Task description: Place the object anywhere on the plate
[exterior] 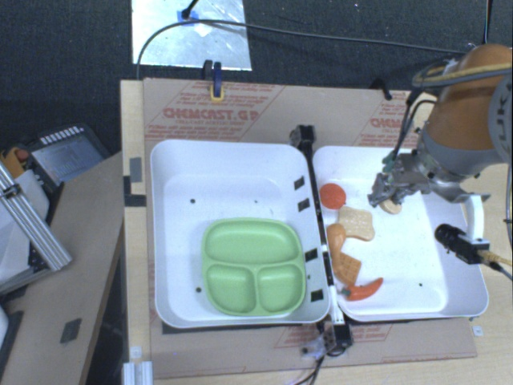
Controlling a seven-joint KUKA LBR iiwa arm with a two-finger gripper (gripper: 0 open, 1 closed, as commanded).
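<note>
— Where is the tool point(388, 192) right now?

— Low over the right bin point(417, 283), toward its back half, at the end of the grey arm point(469, 111) with the orange band. It sits right above a small tan piece point(391, 207) that peeks out from under it.

— Is it grasping that piece?

— I cannot tell. The dark metal tip is too cluttered from this angle to judge whether it is clenched or released, and I can't see whether it touches the piece.

— What else lies in that bin?

— A round, flat red slice point(333, 195) near the divider, a pale squarish slab like bread point(357, 223) just beside it, an orange lumpy piece point(336, 237) below that, a browner crinkled chunk point(347, 268), and a curved red-orange pepper-like piece point(365, 289) at the front. They look like smooth plastic toy food.

— And the plate?

— The green plate point(253, 265) rests in the left bin point(192, 195), toward the front. It is matte, rounded, split into three compartments, one broad and two small. Both bins are shallow glossy white trays on the table point(240, 107).
</note>
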